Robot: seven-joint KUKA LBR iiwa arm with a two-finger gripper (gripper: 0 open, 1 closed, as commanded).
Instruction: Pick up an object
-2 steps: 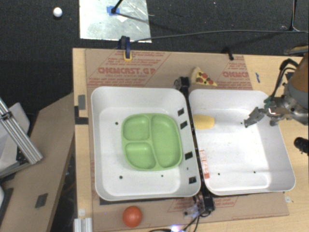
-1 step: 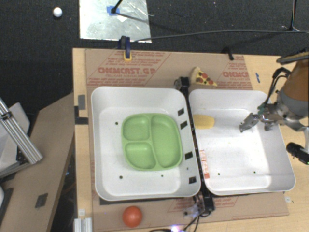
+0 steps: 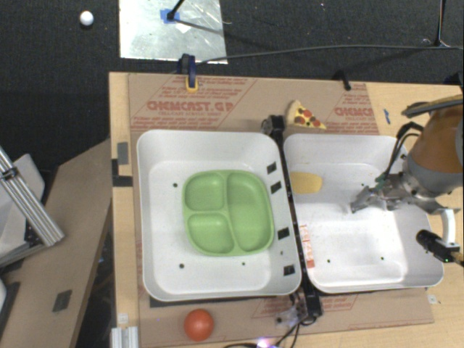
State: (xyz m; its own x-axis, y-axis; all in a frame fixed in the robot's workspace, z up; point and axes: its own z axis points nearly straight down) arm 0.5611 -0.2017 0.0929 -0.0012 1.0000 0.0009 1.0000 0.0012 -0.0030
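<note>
**Gripper low in the right bin, yellow piece lying off to its left**

The bench [image 3: 239, 93] takes up most of the scene, topped with brown printed cardboard and carrying the two shallow white bins side by side. The left bin [image 3: 156, 194] holds a green divided plate [image 3: 228, 212] with three compartments, sitting roughly in the middle of the bin floor. The right bin [image 3: 348, 267] is next to it, joined along a dark strip with black clips.

The arm [image 3: 438, 147] comes in from the right, its orange band showing above the grey wrist, and it leans down over the right bin's right-hand half. The gripper [image 3: 360, 201] points left and downward, close to the bin floor near the middle of that bin. From here I cannot tell whether it is parted or closed; the tip is small and grey against the white.

The thing nearest it is a flat yellow piece [image 3: 306, 183] lying on the right bin's floor by its left wall, up and to the left of the gripper, apart from it and not touching.

Outside the bins, a toy pizza slice [image 3: 305, 116] rests on the cardboard just beyond the right bin's upper left corner, and a red-orange ball [image 3: 199, 324] sits on the bench below the left bin. A blue clamp [image 3: 188, 69] grips the cardboard's far edge.
</note>
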